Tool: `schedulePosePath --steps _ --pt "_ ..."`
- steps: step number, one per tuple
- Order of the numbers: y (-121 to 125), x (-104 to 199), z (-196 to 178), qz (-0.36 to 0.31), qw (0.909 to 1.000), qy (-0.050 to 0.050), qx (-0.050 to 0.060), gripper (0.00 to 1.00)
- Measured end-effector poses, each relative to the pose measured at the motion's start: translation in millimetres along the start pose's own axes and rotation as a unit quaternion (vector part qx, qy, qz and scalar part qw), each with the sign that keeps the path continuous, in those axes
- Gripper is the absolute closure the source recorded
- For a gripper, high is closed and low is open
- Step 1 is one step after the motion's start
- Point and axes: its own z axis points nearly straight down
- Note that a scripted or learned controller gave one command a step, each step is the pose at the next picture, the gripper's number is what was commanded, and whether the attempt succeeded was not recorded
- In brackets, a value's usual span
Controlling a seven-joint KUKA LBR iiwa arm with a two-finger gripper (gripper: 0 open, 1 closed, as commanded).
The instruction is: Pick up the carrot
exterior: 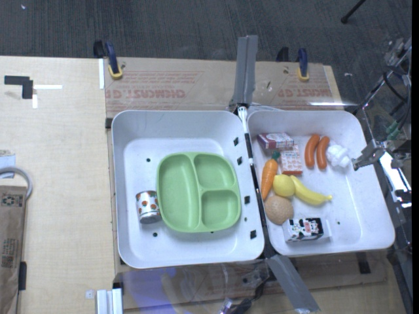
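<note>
you're at the approach: carrot [268,177] lies untouched at the right bin's [366,241] left edge, touching a lemon [283,186]. gripper [364,158] state: cannot tell.

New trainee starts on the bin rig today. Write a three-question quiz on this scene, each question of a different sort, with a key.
1. True or false: the carrot lies in the same bin as the green divided plate.
2. Which item touches the carrot's lower end? A) the milk carton B) the lemon C) the small can
3. Fill in: the two sausages lie side by side in the ____ bin.

Key: 1. False; the carrot is in the right bin, the plate in the left bin. 2. B. 3. right.
</note>
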Motion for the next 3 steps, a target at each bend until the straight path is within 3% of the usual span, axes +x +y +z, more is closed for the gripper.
schedulePosePath --steps 1,2,3 --pt "3.1 67.9 94.7 -0.096 0.9954 0.000 0.000 0.00" --pt "-4.4 50.7 88.7 -0.078 0.9970 0.000 -0.001 0.00" --pt "40.9 96.9 151.6 -0.282 0.9593 0.000 -0.001 0.00"
